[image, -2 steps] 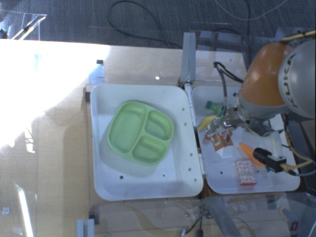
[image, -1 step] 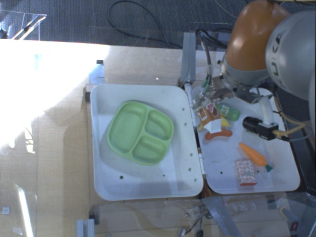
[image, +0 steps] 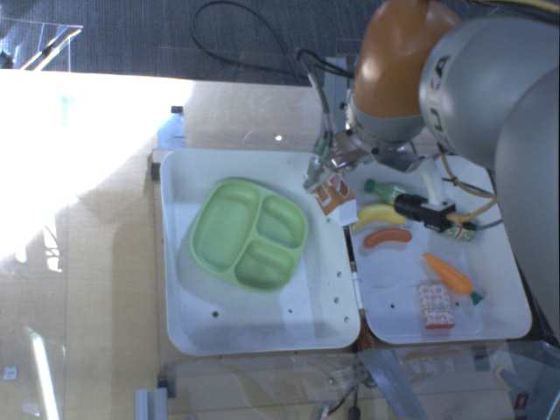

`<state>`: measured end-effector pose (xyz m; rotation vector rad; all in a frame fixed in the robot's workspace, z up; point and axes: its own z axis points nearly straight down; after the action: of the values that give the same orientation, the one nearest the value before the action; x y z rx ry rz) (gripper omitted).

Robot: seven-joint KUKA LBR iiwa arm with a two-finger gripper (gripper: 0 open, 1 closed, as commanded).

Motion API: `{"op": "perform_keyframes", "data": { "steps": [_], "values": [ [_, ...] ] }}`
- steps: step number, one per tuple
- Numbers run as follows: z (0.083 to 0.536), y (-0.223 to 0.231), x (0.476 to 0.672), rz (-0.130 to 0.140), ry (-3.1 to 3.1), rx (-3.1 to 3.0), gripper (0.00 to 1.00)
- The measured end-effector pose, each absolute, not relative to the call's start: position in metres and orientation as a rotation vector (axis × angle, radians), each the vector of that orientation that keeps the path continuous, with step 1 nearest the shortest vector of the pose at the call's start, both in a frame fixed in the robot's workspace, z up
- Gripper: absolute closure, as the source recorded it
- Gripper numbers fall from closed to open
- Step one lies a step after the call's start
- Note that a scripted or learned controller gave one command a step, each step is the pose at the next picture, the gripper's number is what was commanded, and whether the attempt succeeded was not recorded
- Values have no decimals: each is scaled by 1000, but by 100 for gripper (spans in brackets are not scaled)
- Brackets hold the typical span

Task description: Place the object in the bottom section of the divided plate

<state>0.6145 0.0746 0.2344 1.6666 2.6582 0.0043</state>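
The grey KUKA arm w/ orange band point(image: 398, 55) is reaching in from the right, its two-finger gripper point(image: 325, 171) hanging over the far-right corner of the left white bin point(image: 184, 322), close to the seam between the two bins. A small brown-and-white carton-like packet point(image: 335, 196) is sitting directly under and against the gripper tips, tilted, overlapping the left bin's right rim; whether it is actually pinched between the fingers can't be told, since the fingers are too small and cluttered to read, so the grip state is unclear. The light green divided plastic plate point(image: 249, 233) w/ three sections is lying in the middle of the left bin, rotated at a slant, to the left and nearer than the gripper, apart from the packet. In the right white bin point(image: 499, 322): a yellow toy banana point(image: 378, 214) just right of the packet, a red-orange sausage point(image: 387, 237) nearer than it, a green bottle point(image: 385, 188) partly behind a black part of the arm, an orange carrot w/ green tip point(image: 450, 275), and a red-and-white patterned box point(image: 435, 305) at the near side.
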Motion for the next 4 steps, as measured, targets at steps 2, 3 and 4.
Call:
{"op": "perform_keyframes", "data": {
  "steps": [2, 3, 4],
  "values": [
    [231, 194, 627, 12, 2728, 1542, 100],
    [243, 196, 628, 18, 2730, 1530, 100],
    [243, 196, 628, 18, 2731, 1528, 0]
  ]
}}
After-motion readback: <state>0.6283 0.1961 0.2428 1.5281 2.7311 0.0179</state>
